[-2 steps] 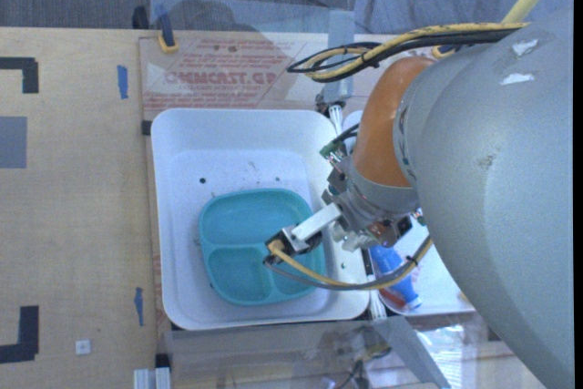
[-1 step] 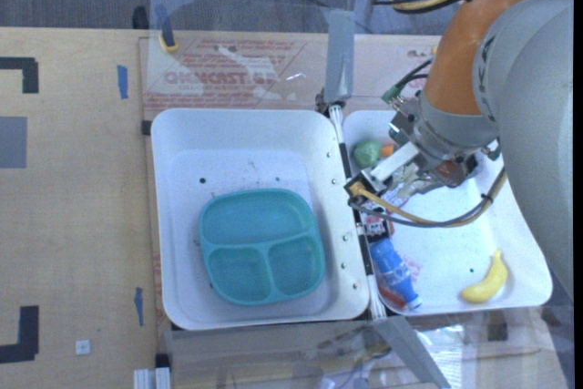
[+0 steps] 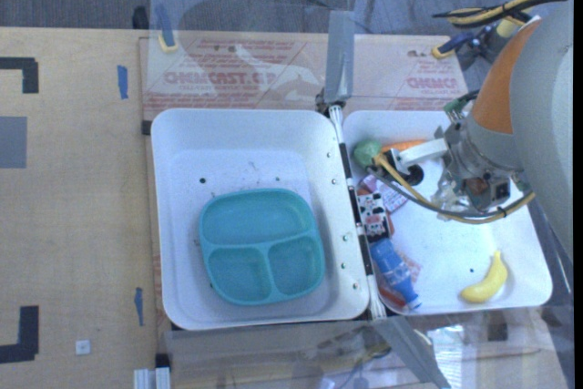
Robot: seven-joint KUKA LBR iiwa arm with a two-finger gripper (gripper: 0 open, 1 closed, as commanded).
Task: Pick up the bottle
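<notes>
Wooden worktop (image 3: 73, 223) with two white bins: teal tray (image 3: 262, 245) in left bin (image 3: 173, 150); blue bottle (image 3: 393, 267) lying along right bin (image 3: 537, 278) left wall, ungrasped; jaws state indiscernible; approach step, next calling for descent over bottle near banana (image 3: 485, 280).

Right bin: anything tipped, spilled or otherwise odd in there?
No spill or damage visible. The blue bottle lies on its side against the right bin's left wall, near the front corner. The banana lies apart, toward the front right.
</notes>
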